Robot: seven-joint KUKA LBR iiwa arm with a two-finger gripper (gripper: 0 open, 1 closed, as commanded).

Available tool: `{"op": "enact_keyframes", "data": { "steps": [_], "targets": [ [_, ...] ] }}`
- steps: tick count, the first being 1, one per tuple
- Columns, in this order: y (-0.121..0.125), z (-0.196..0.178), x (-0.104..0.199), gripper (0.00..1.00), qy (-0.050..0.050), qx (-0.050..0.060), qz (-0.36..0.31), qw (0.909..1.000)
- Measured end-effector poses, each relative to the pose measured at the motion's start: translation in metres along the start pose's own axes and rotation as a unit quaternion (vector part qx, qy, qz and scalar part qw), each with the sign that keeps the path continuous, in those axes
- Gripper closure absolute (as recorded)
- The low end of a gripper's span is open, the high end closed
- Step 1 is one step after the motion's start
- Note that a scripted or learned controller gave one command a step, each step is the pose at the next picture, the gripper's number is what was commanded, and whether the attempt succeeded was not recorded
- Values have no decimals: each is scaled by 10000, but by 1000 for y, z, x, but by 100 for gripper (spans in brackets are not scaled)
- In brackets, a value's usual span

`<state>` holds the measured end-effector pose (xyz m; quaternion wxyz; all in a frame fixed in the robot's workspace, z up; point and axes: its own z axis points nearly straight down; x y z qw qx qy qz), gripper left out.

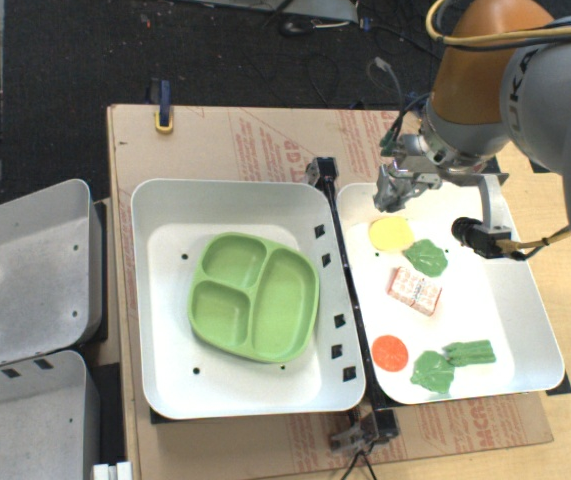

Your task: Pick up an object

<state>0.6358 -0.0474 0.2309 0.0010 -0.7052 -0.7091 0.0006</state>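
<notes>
My gripper (pixel 390 196) hangs over the back left part of the right bin (pixel 525 298), just above a flat yellow disc (pixel 391 234). Right of the disc lies a small green lump (pixel 426 257). Below them sits a white and red packet (pixel 413 290). Near the bin's front are an orange disc (pixel 390 352) and a green toy shape (pixel 451 363). Nothing shows between the gripper's fingers.
The left bin (pixel 165 218) holds a green divided plate (pixel 255 296). A black divider with clips (pixel 340 288) runs between the bins. A black fitting with a cable (pixel 480 238) hangs from the arm over the right bin. White lids (pixel 25 268) lie at far left.
</notes>
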Motion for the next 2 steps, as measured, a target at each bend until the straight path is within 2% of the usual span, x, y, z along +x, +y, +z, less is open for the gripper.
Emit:
{"op": "enact_keyframes", "data": {
  "steps": [2],
  "targets": [
    [-37, -16, 108, 100, 4, -1, -11, 10000]
  ]
}}
